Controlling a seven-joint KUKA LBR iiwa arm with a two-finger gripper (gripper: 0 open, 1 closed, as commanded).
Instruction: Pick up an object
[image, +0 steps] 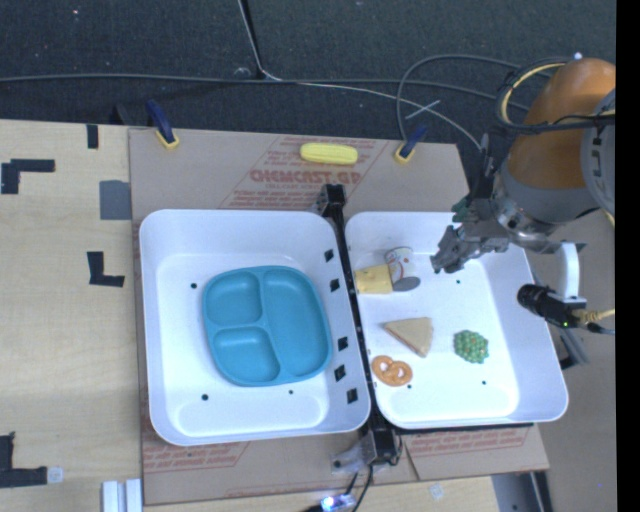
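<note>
So here's the bench, left to right. The left bin (170, 250) has a blue divided plate (266, 325) sitting about in its middle, three compartments, nothing in them that I can see. Behind the bins, near the back edge of the cardboard sheet (230, 170), there's a yellow banana-looking thing (328, 153) lying on its own, and two blue-and-yellow clamps pin the sheet at its back corners. Red printing runs across the cardboard by the banana, but it's too blurry to read properly, so I won't guess at it. No other labels or brand marks I can make out.

The right bin (520, 390) is where the pickable stuff is: a yellow cheese-like block (374, 280) hard against the bin's left wall, a small clear cup or jar on its side (401, 266) just beside it, an orange pretzel (391, 371) near the front-left corner, a tan wedge (411, 334) around the middle, and a green bumpy piece (471, 346) to the wedge's right.

The gripper (447, 256) hangs over the back half of the right bin, near the cup but apart from it. Can't tell how it's set from this angle, and nothing shows in its grasp.

Progress-wise, I'd say nothing's picked up yet. Every object sits on the bin floor, so descending, closing and lifting all remain.
</note>
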